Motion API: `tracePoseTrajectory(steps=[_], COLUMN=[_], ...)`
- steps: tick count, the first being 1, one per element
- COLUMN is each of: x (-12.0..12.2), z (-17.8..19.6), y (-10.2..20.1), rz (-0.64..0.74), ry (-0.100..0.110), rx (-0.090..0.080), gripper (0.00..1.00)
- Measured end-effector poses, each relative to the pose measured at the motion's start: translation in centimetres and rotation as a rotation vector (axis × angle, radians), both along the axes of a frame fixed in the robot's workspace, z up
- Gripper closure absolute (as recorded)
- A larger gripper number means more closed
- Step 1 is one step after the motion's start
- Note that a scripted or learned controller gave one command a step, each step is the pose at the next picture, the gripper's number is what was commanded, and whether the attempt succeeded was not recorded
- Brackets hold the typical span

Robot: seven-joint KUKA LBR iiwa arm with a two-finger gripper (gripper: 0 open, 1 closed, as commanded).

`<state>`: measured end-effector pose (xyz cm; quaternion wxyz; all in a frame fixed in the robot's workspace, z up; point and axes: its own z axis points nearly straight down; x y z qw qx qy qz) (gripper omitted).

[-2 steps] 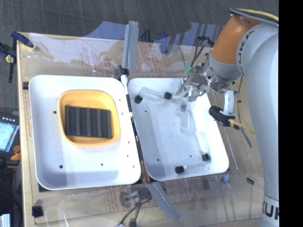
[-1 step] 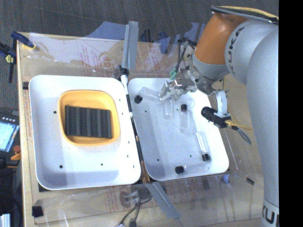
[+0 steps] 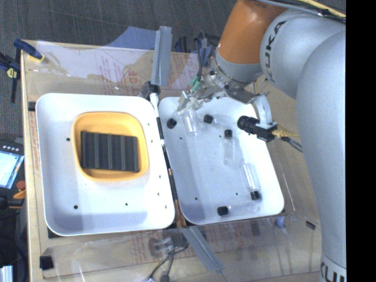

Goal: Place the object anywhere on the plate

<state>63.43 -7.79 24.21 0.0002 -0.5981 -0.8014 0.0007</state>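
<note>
Camera view: we look down at a slant on both bins.
Arm: the grey arm (image 3: 305, 69) with its orange band (image 3: 252, 22) reaches in from the right of the view.
Gripper: the gripper (image 3: 191, 107) hangs over the far corner of the right bin (image 3: 200, 181), close to the edge shared with the left bin (image 3: 59, 204).
Grip state: we cannot tell whether it is released or clenched. We see nothing clearly caught in it.
Plate: the yellow plate (image 3: 108, 121) lies in the left bin, well to the view's left of the gripper and slightly nearer the camera.
Object: the dark ridged block (image 3: 110, 151) lies flat on the middle of the plate, with yellow rim showing all around it, well apart from the gripper.
Just below the gripper: a small black piece (image 3: 171, 123) sits on the right bin's floor.
Farther from the gripper: two clear tubes (image 3: 229, 151) (image 3: 251, 175) lie toward the near right corner.
Bench: the bench (image 3: 88, 69) bears both bins side by side.
</note>
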Motion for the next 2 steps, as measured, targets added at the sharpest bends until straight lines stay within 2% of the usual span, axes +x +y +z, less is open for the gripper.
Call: tracePoseTrajectory(steps=[1,2], x=[2.20,2.21], z=[-4.26,-4.24], y=[6.45,6.41], rz=[0.238,0.237], ry=[0.003,0.003], rx=[0.001,0.001], gripper=[1.00,0.00])
